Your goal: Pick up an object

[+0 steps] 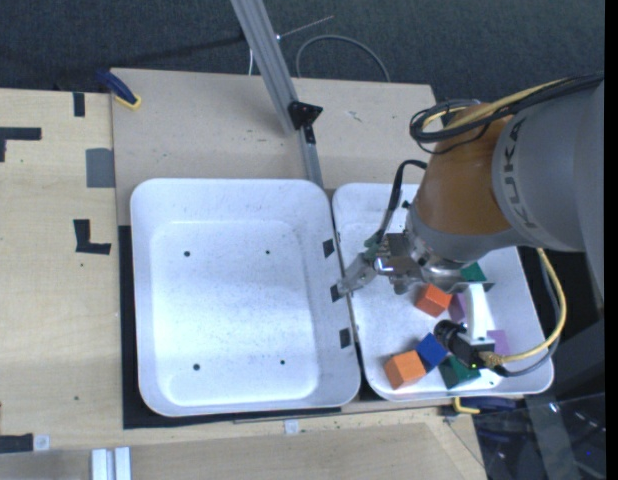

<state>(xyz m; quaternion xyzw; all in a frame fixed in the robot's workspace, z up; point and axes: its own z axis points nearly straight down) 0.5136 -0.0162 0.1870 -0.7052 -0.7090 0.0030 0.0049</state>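
Poised low over the right shallow white bin [374, 208], fingers' [407, 268] state impossible to tell, just beside a small orange block [433, 299]; next: descend squarely, then close.

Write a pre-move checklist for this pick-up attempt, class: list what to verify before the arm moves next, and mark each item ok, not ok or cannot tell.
1. Objects available in the right bin: orange block, blue block, green block near its front edge. Ok.
2. Gripper positioned over the right bin: ok.
3. Gripper above a block: not ok; it sits by the bin's left wall, away from the cluster.
4. Object held: cannot tell.
5. Yellow cable away from the blocks: not ok; it runs beside them.
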